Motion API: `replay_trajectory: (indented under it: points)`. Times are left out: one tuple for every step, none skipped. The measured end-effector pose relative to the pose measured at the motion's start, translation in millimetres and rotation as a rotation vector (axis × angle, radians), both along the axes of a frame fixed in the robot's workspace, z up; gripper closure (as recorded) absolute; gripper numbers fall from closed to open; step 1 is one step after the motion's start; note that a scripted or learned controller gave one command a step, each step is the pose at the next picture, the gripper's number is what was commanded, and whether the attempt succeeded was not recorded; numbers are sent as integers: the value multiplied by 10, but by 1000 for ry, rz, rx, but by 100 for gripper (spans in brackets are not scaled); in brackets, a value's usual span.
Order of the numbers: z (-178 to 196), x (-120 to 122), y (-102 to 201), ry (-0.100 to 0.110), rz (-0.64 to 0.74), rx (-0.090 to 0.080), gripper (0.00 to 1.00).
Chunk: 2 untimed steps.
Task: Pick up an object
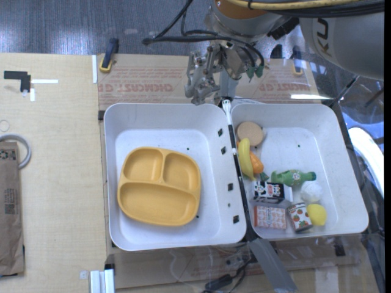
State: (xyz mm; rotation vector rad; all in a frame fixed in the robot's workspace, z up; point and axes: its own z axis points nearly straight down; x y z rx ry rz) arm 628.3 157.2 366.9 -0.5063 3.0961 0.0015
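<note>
The right bin [342, 139] holds several small items. A round brown disc [249, 133] lies at its back left, with a banana [245, 157] and an orange piece [256, 163] just in front of it. A green bottle [293, 177] lies on its side mid-bin. Toward the front are a black-and-white carton [269, 191], a white ball [311, 192], a lemon [316, 213], a red can [299, 217] and a pink packet [269, 217]. My gripper [204, 93] hangs high over the back rim where the two bins meet, apart from all items, with nothing seen in it.
The left bin [116, 133] carries a yellow divided plate [160, 185]. Cables trail from the wrist above the bins. A cardboard sheet [146, 81] lies behind them. A brown paper bag [11, 206] sits at the far left of the bench.
</note>
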Motion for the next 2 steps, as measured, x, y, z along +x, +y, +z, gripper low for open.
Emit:
replay_trajectory:
  points:
    - [-62, 318, -248, 0, 1, 0, 100]
    - [-342, -44, 456, 1, 331, 0, 100]
